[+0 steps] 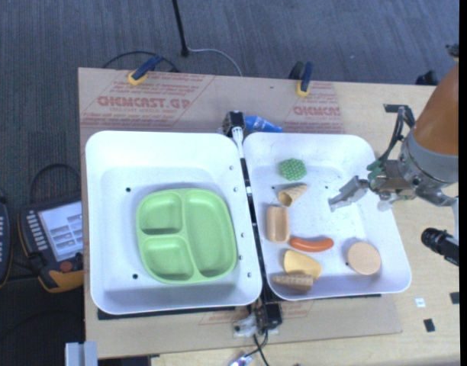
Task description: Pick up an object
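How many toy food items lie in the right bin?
7, none seemingly hidden: green ball at the top, cone below it, bread roll at left, sausage, cheese wedge, waffle at the bottom, round biscuit at right.

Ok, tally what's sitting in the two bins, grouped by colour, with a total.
Green: 2, divided plate and round knobbly piece
Tan or yellow: 5, at
Orange-red: 1, sausage
Total: 8
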Tool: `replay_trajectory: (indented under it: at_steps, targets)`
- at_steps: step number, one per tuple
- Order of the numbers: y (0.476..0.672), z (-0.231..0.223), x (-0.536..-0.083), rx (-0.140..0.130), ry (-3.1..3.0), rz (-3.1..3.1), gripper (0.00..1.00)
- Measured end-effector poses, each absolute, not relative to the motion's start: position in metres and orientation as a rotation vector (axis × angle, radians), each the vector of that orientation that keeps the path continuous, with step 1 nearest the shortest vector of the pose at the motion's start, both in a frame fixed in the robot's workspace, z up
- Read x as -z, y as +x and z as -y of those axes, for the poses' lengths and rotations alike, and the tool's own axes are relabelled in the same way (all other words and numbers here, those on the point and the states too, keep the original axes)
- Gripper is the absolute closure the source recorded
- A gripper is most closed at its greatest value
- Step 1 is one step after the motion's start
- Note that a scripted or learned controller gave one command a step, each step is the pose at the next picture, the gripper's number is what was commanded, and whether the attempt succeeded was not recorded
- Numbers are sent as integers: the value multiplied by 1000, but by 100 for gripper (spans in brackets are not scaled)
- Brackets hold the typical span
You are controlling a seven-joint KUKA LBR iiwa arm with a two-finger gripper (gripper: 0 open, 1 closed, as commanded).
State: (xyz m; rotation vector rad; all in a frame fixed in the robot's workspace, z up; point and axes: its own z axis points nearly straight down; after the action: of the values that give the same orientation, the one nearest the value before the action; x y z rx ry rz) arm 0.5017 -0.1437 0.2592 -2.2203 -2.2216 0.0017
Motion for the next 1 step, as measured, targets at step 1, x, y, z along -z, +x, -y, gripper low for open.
replay_trajectory:
  at_steps: [1]
  targets:
    - [482, 110, -120, -4, -2199, 2236, 0]
